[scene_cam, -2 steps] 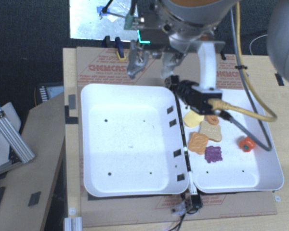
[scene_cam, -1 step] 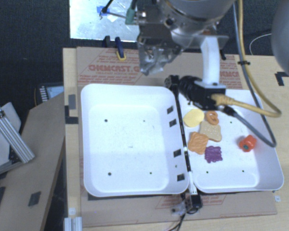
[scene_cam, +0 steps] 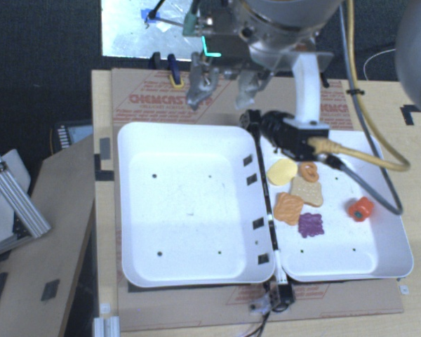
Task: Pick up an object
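Note:
My gripper [scene_cam: 223, 91] hangs high over the cardboard behind the far rim of the left bin [scene_cam: 130, 188], fingers [scene_cam: 198, 86] spread apart and nothing between them, so it is open. The objects lie in the right bin [scene_cam: 386, 251], well below and right of the gripper: a pale yellow piece [scene_cam: 282, 171], a small orange ring [scene_cam: 309, 170], a tan bread slice [scene_cam: 309, 192], an orange piece [scene_cam: 288, 208], a purple grape cluster [scene_cam: 310, 224], and a red-orange item [scene_cam: 361, 208] apart near the right wall.
A black cable mount [scene_cam: 289, 137] with a yellow hose [scene_cam: 368, 161] crosses the far part of the right bin. Black clips [scene_cam: 256, 181] line the divider between the bins. A metal sheet [scene_cam: 144, 20] lies behind the bench.

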Available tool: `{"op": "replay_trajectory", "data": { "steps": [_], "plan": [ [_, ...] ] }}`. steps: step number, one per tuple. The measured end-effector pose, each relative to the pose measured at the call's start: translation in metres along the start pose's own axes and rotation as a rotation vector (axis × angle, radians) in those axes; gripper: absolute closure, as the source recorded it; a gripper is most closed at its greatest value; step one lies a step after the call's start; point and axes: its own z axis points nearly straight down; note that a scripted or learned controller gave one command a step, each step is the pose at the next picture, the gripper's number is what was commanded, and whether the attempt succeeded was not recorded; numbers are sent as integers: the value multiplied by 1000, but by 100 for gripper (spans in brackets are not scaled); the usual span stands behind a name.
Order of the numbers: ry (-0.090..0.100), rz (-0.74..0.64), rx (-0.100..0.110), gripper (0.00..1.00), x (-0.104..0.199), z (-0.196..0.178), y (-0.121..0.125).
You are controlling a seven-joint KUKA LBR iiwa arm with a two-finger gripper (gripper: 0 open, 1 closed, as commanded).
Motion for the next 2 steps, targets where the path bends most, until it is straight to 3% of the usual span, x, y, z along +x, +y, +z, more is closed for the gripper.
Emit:
{"op": "replay_trajectory", "data": {
  "steps": [1, 2],
  "plan": [
    [2, -3, -2, 100, 0, -11, 0],
    [1, -4, -2, 0, 0, -11, 0]
  ]
}}
